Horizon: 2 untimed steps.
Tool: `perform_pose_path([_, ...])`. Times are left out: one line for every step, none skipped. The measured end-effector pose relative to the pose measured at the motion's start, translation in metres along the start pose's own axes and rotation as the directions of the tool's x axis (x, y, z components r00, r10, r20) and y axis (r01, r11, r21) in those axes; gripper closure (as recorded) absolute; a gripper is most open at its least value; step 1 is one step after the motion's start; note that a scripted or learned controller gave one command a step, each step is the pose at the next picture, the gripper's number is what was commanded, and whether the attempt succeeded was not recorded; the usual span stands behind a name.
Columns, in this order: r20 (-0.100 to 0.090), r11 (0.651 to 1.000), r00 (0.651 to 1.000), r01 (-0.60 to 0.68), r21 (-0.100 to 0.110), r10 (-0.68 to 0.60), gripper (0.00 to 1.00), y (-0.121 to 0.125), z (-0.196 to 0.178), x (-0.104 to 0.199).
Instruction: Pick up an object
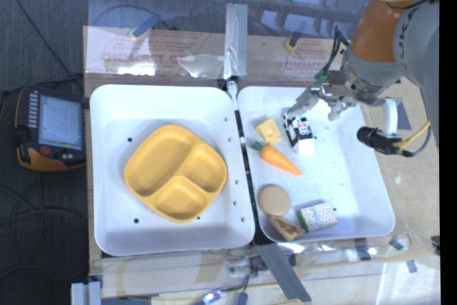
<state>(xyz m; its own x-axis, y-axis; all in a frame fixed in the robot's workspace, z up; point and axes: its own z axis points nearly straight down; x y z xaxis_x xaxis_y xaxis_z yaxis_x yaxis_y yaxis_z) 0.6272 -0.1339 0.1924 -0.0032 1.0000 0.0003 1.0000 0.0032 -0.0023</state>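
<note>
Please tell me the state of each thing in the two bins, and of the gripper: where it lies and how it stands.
Yellow divided plate: lying flat in the left bin.
Cheese wedge: right bin, beside the carrot.
Carrot: on its side.
Round cookie: flat.
Patterned block: near the front wall.
Sandwich piece: front corner.
Gripper: low over the right bin, holding nothing visible.

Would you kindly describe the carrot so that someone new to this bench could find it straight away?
Look in the right bin, the one without the yellow tray. Near its left wall, just below the cheese wedge and above the round brown cookie, lies the carrot. It is the only orange cone there, green-tipped at its upper left end.
</note>
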Motion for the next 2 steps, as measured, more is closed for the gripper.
perform_pose_path([0.005, 1.000, 1.000, -0.023, -0.002, 0.023, 0.00, 0.023, 0.099, -0.017])
perform_pose_path([0.007, 1.000, 1.000, -0.021, -0.003, 0.021, 1.00, 0.023, 0.088, -0.016])
